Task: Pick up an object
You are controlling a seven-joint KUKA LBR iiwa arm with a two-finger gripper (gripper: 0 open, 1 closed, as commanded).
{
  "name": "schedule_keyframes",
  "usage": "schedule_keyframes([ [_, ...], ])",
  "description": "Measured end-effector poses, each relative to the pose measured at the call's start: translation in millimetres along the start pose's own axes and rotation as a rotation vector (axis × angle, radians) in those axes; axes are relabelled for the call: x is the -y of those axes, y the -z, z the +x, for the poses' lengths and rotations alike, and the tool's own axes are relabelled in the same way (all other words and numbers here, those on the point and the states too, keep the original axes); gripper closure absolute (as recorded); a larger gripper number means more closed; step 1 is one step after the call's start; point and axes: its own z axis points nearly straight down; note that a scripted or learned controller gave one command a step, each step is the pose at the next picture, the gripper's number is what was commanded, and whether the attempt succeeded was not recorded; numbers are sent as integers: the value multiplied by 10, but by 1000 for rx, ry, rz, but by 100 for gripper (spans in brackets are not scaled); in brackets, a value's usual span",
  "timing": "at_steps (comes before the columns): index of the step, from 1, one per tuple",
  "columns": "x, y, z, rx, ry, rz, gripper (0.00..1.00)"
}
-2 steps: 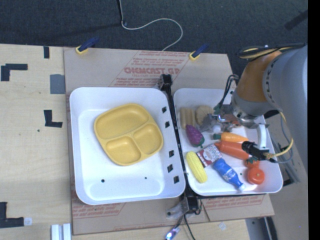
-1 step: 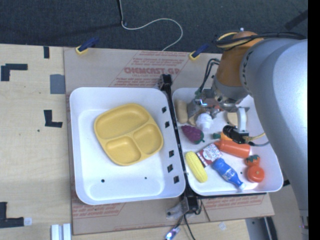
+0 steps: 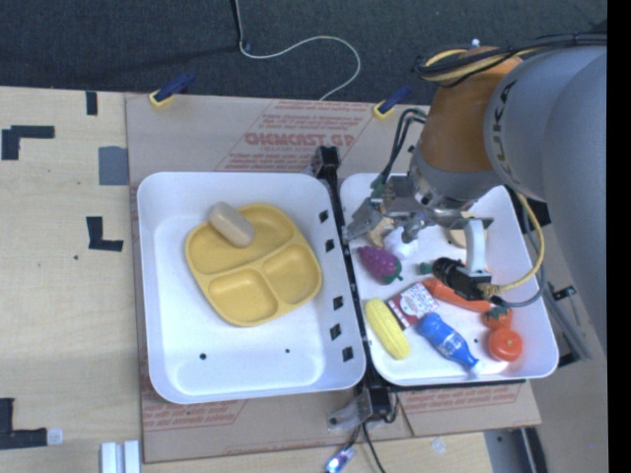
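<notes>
Camera view: open, empty gripper (image 3: pixel 386 223) above purple eggplant (image 3: pixel 379 262), lying upper-left to lower-right.

White bins (image 3: pixel 163 294): looking like smooth, slightly glossy plastic. Yellow divided tray (image 3: pixel 258 282): showing matt plastic. Sheet under the bins (image 3: pixel 286 141): appearing as printed brown cardboard. Table (image 3: pixel 59 294): looking like pale matt wood. Blue bottle (image 3: pixel 446 340): gleaming, glossy plastic.

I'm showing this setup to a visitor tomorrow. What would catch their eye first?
The big grey arm with its orange band looms over the right white bin, its gripper just above a purple toy eggplant. In the left white bin, a yellow divided plate carries a beige bread-like piece.
</notes>
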Motion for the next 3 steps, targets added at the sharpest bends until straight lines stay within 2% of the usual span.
schedule_keyframes([
  [1, 489, -69, 711, -2, 3, 11, 0],
  [2, 473, 19, 669, 1, -1, 12, 100],
  [3, 951, 1354, 1036, -2, 3, -4, 100],
])
